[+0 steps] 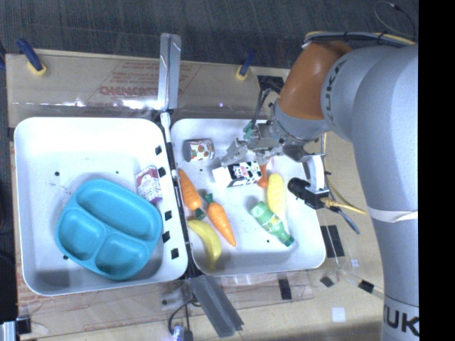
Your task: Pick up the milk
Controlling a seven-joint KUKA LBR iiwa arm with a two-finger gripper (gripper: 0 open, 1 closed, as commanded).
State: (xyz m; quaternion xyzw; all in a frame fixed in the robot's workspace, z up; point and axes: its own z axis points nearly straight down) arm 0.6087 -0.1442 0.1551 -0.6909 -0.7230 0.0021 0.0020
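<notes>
Grey arm reaching in from the right over the right bin [306,258], gripper [245,151] low just above the milk carton [244,174], finger state impossible to tell, carton lying mid-bin beside a corn cob [275,192], carrots [221,222] nearer left.

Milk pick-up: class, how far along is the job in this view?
Done: the arm has reached over the right bin, and the gripper sits just above the milk.
In hand: lining up on the milk, which lies on the bin floor beside a carrot.
Left: grasping and lifting it.
</notes>
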